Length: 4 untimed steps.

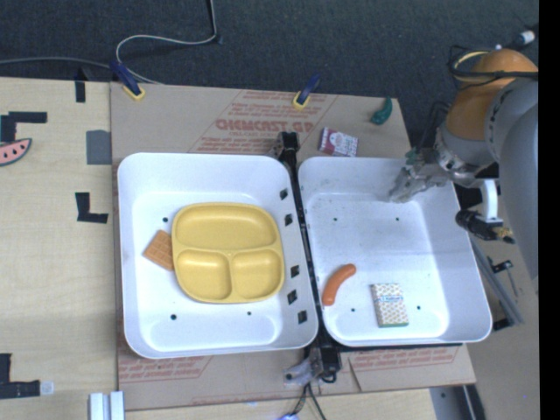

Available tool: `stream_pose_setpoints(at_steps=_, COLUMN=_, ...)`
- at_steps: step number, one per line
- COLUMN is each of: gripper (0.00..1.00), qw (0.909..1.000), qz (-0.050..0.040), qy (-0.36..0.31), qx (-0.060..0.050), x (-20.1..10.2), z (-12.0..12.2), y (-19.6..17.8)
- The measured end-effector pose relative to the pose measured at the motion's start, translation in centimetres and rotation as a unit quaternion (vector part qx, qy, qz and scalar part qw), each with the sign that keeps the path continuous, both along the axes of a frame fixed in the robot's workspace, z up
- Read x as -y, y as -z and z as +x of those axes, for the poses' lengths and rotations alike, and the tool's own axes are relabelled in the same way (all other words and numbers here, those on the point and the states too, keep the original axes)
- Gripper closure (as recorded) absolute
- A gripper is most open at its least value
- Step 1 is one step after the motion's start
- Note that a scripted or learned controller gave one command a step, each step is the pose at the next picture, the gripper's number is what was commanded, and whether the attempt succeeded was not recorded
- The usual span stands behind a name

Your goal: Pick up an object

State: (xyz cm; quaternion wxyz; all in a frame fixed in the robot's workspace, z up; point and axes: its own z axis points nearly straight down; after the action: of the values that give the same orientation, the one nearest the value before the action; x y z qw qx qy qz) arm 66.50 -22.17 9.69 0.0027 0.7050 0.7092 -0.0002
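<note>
Sausage [339, 283], orange and short, lay on the floor of the right bin [455, 261], near its front-left part, and beside it, a little more to the front and right, lay a small box [389, 304] with a printed face. These two were the candidates nearest to the camera. The long axis of the sausage ran on a slant, from the front-left up toward the back-right, so it pointed roughly toward the end effector [409, 185]. The end effector stood at the far edge of the same bin, toward its right corner, well apart from both things. From there the sausage lay forward and to the left in the view, and the box lay almost straight forward. Whether the end effector was released or clenched, I cannot tell; I saw nothing between its tips. In the left bin [140, 234] rested a yellow divided plate [229, 251], with a brown cracker [159, 250] touching its left side.
</note>
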Motion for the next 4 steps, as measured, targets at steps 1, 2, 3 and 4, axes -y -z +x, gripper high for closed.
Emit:
stream_pose_setpoints(at_steps=1, gripper=0.00, qw=1.0000, qz=0.0017, qy=0.000, qx=-0.001, x=-0.2, z=0.0, y=0.1)
stream_pose_setpoints(at_steps=2, gripper=1.00, qw=1.0000, qz=0.0004, qy=-0.001, qx=0.000, x=-0.1, z=0.0, y=-0.9)
stream_pose_setpoints(at_steps=3, gripper=0.00, qw=1.0000, qz=0.0002, qy=-0.001, qx=-0.001, x=-0.1, z=0.0, y=-0.9)
stream_pose_setpoints(at_steps=4, gripper=1.00, qw=1.0000, qz=-0.0007, qy=-0.001, qx=0.000, x=-0.1, z=0.0, y=-1.9)
